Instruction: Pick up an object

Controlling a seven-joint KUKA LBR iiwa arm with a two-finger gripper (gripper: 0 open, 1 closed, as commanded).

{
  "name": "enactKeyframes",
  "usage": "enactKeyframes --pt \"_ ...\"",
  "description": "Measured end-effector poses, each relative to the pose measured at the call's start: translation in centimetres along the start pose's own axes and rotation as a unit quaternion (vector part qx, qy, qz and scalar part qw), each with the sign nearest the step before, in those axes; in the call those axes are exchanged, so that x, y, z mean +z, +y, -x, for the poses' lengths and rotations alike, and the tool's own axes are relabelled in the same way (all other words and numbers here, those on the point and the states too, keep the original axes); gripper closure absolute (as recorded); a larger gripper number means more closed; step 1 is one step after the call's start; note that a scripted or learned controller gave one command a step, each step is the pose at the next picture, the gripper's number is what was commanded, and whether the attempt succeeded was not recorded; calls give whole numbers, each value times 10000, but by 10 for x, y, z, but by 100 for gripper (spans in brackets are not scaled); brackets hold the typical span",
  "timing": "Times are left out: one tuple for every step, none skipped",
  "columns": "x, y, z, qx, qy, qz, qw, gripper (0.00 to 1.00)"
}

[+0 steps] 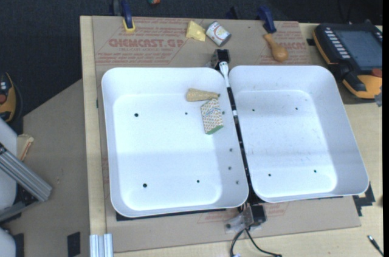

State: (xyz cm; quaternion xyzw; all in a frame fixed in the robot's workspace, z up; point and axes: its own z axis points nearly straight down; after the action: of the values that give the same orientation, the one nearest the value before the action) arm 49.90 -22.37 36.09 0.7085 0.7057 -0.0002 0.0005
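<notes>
Seen from above: the brown bench (152,43) carries two white bins side by side. The left bin (164,189) holds a patterned packet (211,116) near its upper right wall, with a tan elongated piece (200,95) just above it, the two close or touching. The right bin (292,177) adjoins it. Behind the bins lie a yellow wedge (196,31), a small white box (217,33) and a wooden-handled tool (275,47).

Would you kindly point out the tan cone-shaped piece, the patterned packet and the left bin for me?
tan cone-shaped piece (201,95), camera view, the middle of its body.
patterned packet (211,116), camera view, the centre of its printed face.
left bin (109,128), camera view, its left wall.
</notes>
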Motion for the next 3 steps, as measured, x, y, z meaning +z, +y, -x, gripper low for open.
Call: enactKeyframes --pt "-186 -20 1 -22 -45 106 9999 100" --pt "-63 15 -52 -51 26 -50 10000 100" --pt "45 26 -108 -52 27 -60 10000 100"
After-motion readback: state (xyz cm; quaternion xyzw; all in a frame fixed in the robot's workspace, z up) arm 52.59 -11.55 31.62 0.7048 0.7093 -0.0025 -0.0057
